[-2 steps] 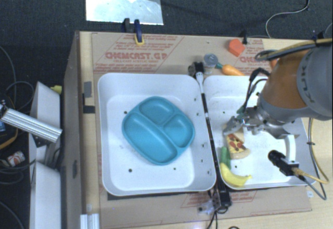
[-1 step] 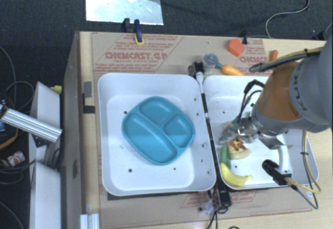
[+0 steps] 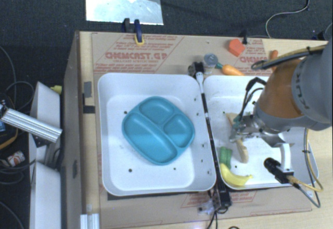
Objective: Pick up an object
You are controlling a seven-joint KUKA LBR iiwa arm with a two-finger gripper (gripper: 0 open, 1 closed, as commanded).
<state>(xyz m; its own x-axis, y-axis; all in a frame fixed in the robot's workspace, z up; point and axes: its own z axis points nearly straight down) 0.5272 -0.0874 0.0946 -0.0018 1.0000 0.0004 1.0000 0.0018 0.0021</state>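
Your gripper (image 3: 240, 130) is reaching down into the right bin (image 3: 221, 87), and you cannot tell its state from here. A tan object (image 3: 240, 151) is lying just below it, with a green piece (image 3: 225, 156) and a yellow banana (image 3: 233, 176) beyond. The blue divided plate (image 3: 157, 130) is sitting in the left bin (image 3: 112, 118), well apart, on the cardboard-topped bench (image 3: 156, 53).

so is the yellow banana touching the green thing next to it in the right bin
Touching. The camera view shows the yellow banana curving up against the lower end of the small green object, with no white bin floor visible between them.
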